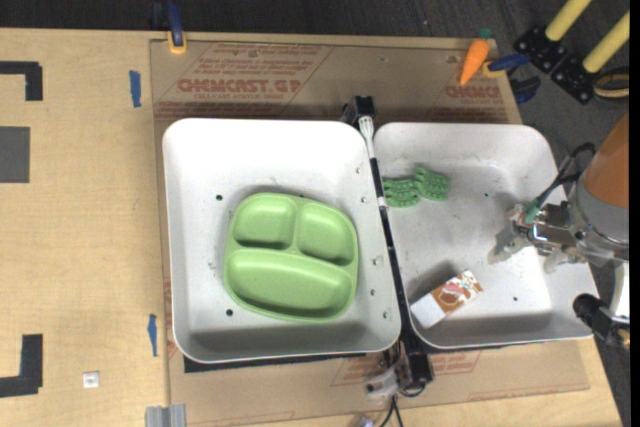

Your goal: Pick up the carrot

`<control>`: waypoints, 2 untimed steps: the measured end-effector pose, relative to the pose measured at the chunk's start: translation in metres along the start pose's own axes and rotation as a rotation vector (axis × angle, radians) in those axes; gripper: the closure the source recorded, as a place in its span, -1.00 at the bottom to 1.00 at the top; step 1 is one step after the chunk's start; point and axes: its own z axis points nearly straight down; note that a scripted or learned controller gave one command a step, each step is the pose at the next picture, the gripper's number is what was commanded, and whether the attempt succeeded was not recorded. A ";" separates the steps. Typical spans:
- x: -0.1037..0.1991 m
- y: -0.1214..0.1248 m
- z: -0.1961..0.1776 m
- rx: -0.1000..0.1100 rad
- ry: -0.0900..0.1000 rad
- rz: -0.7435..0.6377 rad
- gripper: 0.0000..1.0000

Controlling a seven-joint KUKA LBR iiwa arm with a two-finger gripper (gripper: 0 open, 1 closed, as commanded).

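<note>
White bins: two. Left [190,215] holds one green plate [292,255]; right [520,147] one green toy [416,186], one box [447,299]. One carrot [473,61] outside. Gripper [512,237] fingers: cannot tell.

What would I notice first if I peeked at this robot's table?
Probably the big green divided plate, sitting in the left white bin. Next, the small orange carrot lying outside the bins on the brown board behind the right bin. The gripper reaches into that right bin, where a green toy and a little snack packet lie.
</note>
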 end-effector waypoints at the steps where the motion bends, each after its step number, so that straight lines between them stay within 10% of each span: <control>1: 0.000 0.001 -0.010 -0.002 -0.001 0.000 1.00; 2: 0.065 -0.012 0.040 -0.018 -0.007 -0.149 1.00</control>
